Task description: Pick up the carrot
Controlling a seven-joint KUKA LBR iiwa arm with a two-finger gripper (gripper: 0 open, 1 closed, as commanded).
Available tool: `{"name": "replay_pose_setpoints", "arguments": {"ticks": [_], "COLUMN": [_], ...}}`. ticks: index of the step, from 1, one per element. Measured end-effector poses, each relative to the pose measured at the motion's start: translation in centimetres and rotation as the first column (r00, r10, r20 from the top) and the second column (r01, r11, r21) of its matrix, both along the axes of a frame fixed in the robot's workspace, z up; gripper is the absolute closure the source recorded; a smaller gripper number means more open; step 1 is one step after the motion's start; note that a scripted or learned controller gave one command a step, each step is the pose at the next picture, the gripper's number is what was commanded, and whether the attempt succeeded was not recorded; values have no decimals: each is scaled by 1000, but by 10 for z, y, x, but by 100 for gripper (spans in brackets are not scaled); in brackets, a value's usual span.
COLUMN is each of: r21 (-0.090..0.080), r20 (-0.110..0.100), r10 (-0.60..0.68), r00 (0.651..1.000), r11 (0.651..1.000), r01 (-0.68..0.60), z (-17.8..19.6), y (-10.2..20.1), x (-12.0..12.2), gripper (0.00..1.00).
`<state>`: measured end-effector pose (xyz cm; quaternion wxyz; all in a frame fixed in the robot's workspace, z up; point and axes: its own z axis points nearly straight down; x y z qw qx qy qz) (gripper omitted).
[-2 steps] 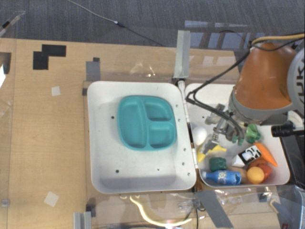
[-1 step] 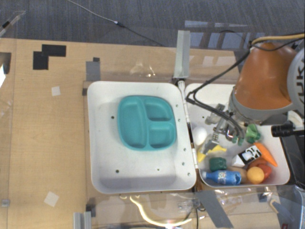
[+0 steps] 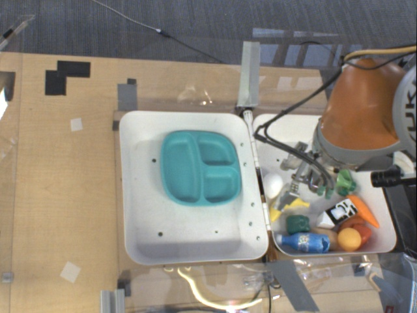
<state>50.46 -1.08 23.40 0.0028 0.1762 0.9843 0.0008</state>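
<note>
Camera view puts the carrot at the right bin's far-right side, likely light, stiff, slick plastic best pinched across its thick middle, while the gripper's state I cannot tell.

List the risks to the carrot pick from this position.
1. Crowding: the orange tapered carrot lies against a black-and-white tagged block and an orange ball, so a neighbour may be grabbed instead.
2. The two-finger gripper hangs left of the carrot, above a yellow piece; descending here would likely miss.
</note>
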Motion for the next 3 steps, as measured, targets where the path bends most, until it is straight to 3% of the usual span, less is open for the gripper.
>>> {"name": "replay_pose_setpoints", "arguments": {"ticks": [3], "r21": [0], "r20": [0], "r10": [0], "r00": [1000], "r11": [1000], "r01": [0], "z": [0], "y": [0], "x": [0], "gripper": [0]}}
